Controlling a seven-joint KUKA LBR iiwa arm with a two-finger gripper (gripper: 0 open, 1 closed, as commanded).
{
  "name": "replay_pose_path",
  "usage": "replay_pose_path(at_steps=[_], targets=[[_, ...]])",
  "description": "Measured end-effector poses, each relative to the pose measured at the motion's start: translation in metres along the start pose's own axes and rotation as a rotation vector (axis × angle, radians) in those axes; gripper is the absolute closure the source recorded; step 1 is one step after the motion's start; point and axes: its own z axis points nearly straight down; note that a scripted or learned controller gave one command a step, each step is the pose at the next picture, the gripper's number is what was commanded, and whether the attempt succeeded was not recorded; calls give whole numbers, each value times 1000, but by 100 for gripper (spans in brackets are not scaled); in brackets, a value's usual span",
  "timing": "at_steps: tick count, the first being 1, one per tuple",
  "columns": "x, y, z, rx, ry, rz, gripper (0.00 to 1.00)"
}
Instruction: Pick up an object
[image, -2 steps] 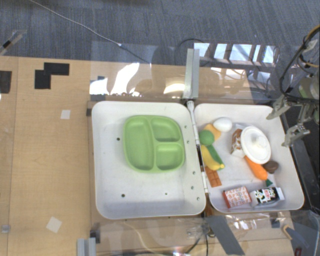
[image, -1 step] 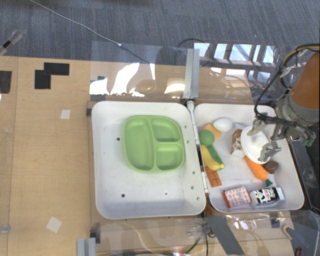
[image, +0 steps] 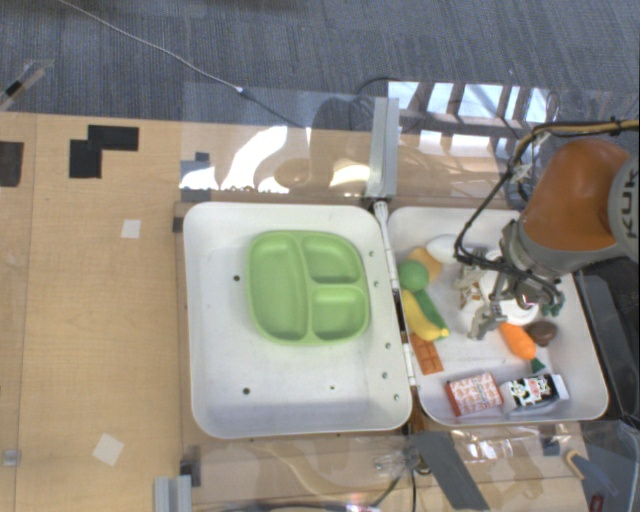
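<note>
Stock as I read it from my station. Left bin (image: 215, 400): one green divided plate (image: 305, 287), lying flat near the middle. Right bin (image: 590, 395): a green vegetable (image: 414, 276) and a yellow banana (image: 424, 315) along the left wall, an orange strip (image: 427, 355) just below them, a pale item (image: 441, 247) near the top, an orange carrot (image: 519, 341) with a dark brown piece (image: 542, 331) beside it, a small red box (image: 472, 393) and a black-and-white carton (image: 535, 391) at the front edge. Arm (image: 570, 205): reaching over the right bin, gripper (image: 505, 305) low above the floor just left of the carrot. I cannot tell how wide the pincer stands, nor see anything held in it.
</note>
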Motion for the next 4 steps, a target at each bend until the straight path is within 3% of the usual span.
replay_pose_path(at_steps=[1, 2, 3, 4], targets=[[18, -10, 8, -4, -2, -41, 0], [-58, 30, 4, -5, 4, -112, 0], [-14, -15, 10, -1, 2, -99, 0], [43, -36, 8, -3, 0, -161, 0]])
